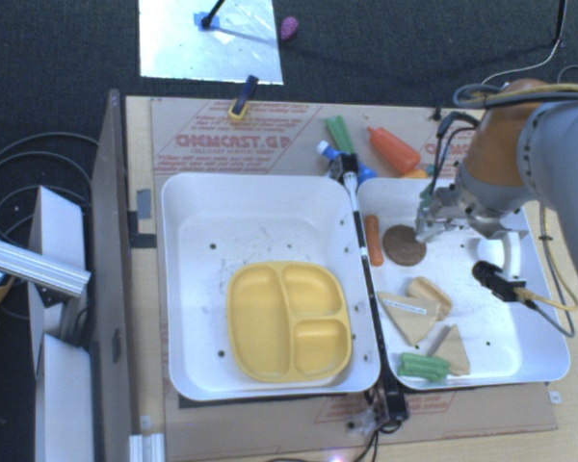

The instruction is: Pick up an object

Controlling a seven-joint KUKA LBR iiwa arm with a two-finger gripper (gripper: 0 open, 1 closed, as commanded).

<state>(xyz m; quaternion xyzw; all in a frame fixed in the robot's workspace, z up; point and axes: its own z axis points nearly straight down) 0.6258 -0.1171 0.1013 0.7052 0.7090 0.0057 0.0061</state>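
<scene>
The claw (430, 227) hangs low in the right bin (544, 349), just above the brown disc (403, 244) at its far left, probably lined up to grab it. Whether it is open or closed I cannot tell.

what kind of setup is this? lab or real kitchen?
Likely a robot lab test bench, not a kitchen: two white bins sit on a printed cardboard sheet, the arm works among toy food like the brown disc, and loose cables lie alongside.
</scene>
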